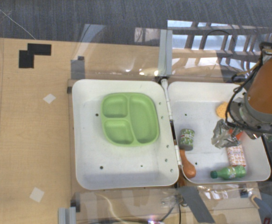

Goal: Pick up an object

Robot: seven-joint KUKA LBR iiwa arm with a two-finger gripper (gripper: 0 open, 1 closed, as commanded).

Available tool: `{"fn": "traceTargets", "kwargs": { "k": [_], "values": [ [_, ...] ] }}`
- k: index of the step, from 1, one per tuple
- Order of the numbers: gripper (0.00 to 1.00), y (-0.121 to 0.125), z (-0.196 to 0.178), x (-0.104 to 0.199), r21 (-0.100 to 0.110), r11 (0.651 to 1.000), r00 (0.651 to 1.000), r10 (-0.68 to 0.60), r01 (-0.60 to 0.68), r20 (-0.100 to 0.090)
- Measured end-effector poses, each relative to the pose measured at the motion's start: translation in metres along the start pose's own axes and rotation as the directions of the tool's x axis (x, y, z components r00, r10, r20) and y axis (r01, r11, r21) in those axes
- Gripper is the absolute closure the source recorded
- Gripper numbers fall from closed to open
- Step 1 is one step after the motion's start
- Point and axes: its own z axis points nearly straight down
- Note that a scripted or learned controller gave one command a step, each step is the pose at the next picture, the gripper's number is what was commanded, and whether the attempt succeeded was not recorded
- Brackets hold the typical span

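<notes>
Two shallow white bins sit side by side on the wooden worktop (28,139). The left bin (87,171) holds a green divided plate (129,119), three compartments, lying flat near the bin's centre. The right bin (196,101) carries the loose objects: a small green-labelled can (187,139) upright near its left wall; an orange-brown carrot-shaped toy (187,166) just below the can, against the same wall; a green bottle (228,172) lying on its side along the near edge; a red-and-white packet (236,156) just above the bottle; and a yellow-orange round piece (221,109) farther back, partly hidden by the arm. The arm (269,90) reaches in from the right — its orange band stands over the bin's right part — and the pincer (224,135) hangs low between the yellow piece and the packet. The metallic fingers are seen from above amid cabling; whether they stand apart or together cannot be told, and no object is seen between them. The packet lies just beside the pincer, the can near on its left.
</notes>
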Motion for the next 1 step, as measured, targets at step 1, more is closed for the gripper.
{"fn": "traceTargets", "kwargs": {
  "k": [1],
  "values": [
    [1.0,-0.0142,-0.0289,0.019,0.002,0.925,0.925,-0.38,0.38,-0.001]
  ]
}}
